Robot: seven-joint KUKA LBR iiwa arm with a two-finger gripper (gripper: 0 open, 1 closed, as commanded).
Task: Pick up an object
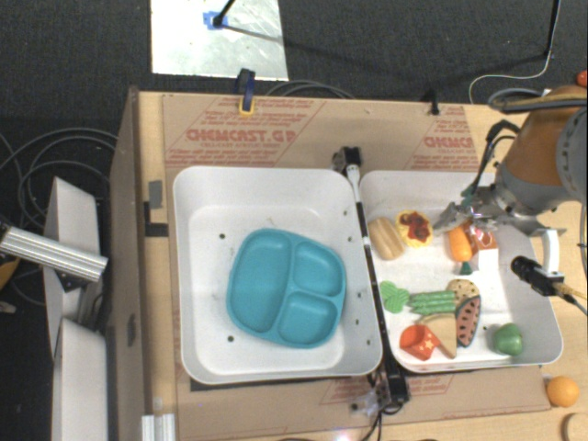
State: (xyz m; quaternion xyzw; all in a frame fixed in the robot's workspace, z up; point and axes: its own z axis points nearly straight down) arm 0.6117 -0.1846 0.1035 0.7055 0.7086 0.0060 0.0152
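the gripper [467,217] hangs low over the right bin [533,343], near its back right part. i cannot tell if it is clamped on anything or not. right under it, and touching or almost touching it, is an orange toy carrot [458,244] with a small green end. just to the right of the gripper's tip is a red and white toy [482,238]. to the gripper's left lies a yellow and red toy [414,227], and a bit further left a tan bread roll [386,238].

nearer the front than the gripper are a green leafy toy [393,296], a long green bean toy [431,301], a watermelon slice [468,321], a red pepper piece [418,342] and a round green toy [506,339].

far to the gripper's left is the left bin [207,209], with a blue tray [286,287] that has three parts. an orange ball [561,391] sits on the bench, outside the right bin, at the front.
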